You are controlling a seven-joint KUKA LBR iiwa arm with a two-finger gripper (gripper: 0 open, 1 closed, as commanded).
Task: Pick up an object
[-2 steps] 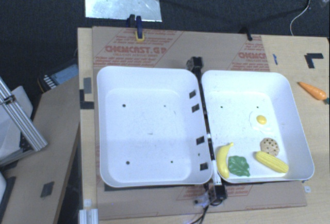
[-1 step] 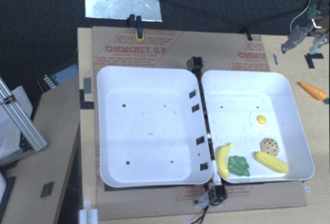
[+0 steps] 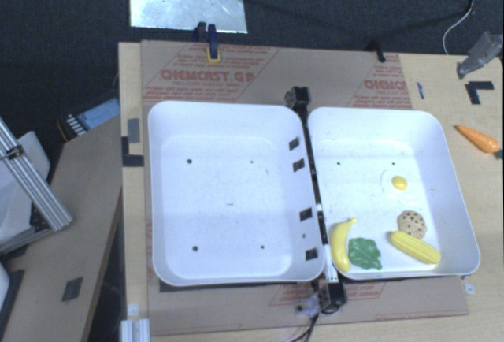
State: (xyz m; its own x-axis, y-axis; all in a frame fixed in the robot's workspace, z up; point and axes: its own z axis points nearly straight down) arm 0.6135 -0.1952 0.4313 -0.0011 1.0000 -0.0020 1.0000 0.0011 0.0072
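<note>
1. Five toy foods lie in the right bin (image 3: 370,145): a banana (image 3: 341,244) at its near left corner, a green leafy piece (image 3: 365,254) touching the banana, a corn cob (image 3: 415,247) along its near edge, a cookie (image 3: 411,222) just behind the corn, and a fried egg (image 3: 398,183) nearer its middle.
2. Most sit bunched along the near edge, so any of them is a fair target, though the close neighbours could get in the way of a clean grasp.
3. A carrot (image 3: 477,139) lies on the surface just past the right bin's far right side.
4. A grey gripper (image 3: 482,53) appears to hang well beyond the right bin's far right corner, away from every item; I cannot tell whether it is open or closed.
5. Nothing is lifted yet.
</note>
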